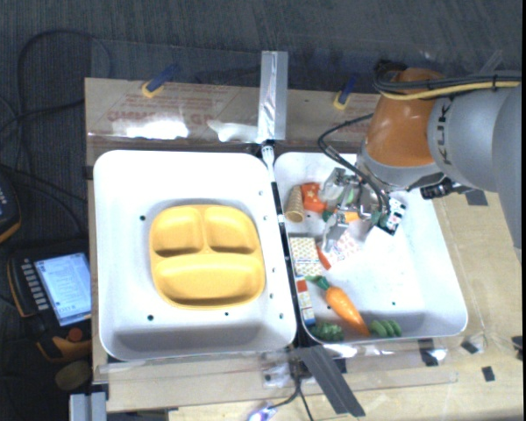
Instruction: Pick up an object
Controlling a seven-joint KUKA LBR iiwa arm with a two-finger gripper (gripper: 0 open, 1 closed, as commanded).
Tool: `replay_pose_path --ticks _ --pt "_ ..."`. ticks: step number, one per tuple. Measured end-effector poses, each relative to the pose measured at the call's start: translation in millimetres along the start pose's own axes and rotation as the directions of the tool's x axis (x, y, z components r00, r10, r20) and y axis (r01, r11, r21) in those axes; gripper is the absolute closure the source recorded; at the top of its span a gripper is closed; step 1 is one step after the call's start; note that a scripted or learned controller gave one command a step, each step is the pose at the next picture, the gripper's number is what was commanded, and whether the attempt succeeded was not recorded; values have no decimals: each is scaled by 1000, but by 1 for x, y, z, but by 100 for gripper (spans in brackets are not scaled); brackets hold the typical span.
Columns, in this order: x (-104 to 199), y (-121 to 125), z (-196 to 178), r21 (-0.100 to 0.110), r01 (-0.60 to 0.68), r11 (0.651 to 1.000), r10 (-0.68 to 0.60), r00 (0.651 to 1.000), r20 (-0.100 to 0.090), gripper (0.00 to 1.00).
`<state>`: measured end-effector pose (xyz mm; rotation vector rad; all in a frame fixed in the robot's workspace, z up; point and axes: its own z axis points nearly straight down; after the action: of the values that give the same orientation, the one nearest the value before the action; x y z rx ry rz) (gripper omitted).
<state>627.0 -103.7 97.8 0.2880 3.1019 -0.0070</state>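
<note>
The toy carrot (344, 308) lies in the right bin (425, 279) near its front wall, long axis diagonal, with its narrow end toward the front right. It sits well in front of the claw (344, 207), which hangs over the bin's back clutter; whether its fingers are parted cannot be told. The left bin (123, 200) holds a yellow divided tray (207, 254).

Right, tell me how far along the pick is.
Nothing looks picked yet. The grey arm's claw is down in the right white bin, among the clutter near its top-left corner; whether it has gripped anything cannot be told. The orange toy carrot and green pieces lie at the bin's near edge. The yellow divided tray sits in the left bin. Grasping and lifting remain.
</note>
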Motion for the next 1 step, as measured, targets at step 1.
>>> replay_pose_path --ticks 1 --pt "87 -17 0 -1 7 1000 -7 1000 -3 0"
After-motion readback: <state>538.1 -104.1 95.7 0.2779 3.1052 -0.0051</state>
